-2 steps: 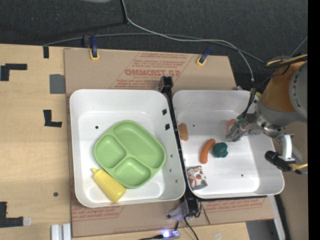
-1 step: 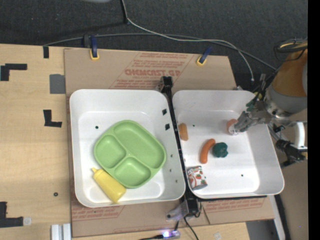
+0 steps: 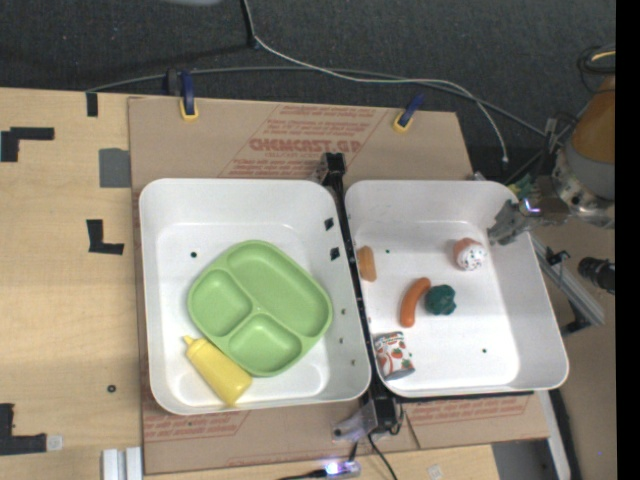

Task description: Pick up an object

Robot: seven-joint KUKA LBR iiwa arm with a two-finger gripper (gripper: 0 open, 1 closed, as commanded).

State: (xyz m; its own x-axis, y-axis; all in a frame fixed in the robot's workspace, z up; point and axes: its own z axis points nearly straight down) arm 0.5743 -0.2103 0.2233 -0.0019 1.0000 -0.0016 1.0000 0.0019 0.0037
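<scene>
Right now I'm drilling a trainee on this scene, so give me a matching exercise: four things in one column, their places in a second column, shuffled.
Things:
1. plate
2. bottle
3. broccoli
4. packet

Places:
A. right bin, front left corner
B. left bin, front left, touching the plate's edge
C. left bin, middle
D. right bin, middle, just right of the orange sausage

Pairs: 1-C, 2-B, 3-D, 4-A
</scene>
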